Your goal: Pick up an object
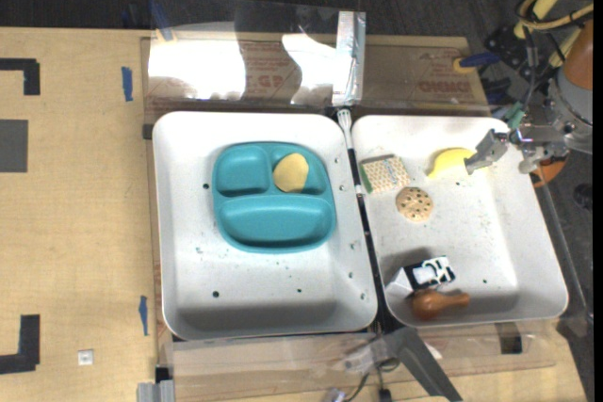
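Divided tray [273, 207] in left bin [179, 231]; cookie [414, 202], cracker [384, 173], banana [450, 162] in right bin [528, 259].

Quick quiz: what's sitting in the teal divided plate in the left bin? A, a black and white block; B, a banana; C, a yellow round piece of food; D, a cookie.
C: a yellow round piece lies in the upper right compartment of the teal plate in the left bin.

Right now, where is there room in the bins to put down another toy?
Roomiest is the right bin's middle floor, between the cookie and the black-and-white toy. The left bin has a bare strip in front of the teal tray. The right bin's back is crowded: waffle piece, yellow piece, gripper.
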Tool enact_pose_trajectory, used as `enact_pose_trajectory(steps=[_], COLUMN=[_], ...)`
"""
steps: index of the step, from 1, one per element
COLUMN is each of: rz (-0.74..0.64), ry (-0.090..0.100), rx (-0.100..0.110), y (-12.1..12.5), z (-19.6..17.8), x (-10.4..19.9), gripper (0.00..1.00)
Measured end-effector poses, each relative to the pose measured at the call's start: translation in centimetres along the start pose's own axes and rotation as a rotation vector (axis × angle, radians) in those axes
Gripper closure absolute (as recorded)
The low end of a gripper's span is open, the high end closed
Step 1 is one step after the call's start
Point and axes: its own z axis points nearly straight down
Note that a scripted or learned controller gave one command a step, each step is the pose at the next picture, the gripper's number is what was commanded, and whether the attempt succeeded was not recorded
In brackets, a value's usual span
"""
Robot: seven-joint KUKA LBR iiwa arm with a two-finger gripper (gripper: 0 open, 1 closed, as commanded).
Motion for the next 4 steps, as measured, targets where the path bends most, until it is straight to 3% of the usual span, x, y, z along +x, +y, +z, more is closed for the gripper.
enact_pose_trajectory(steps=[1,2,3,4], rz=[0.000,-0.036,0.020,-0.121], ry=[0.000,0.002,-0.002,-0.001], rx=[0.000,0.010,-0.008,-0.006], y=[0.0,-2.2,5.4,1.0], z=[0.0,12.7,15.9,15.9], x=[0.0,5.7,5.9,6.2], gripper=[0.00,0.00,0.00,0.00])
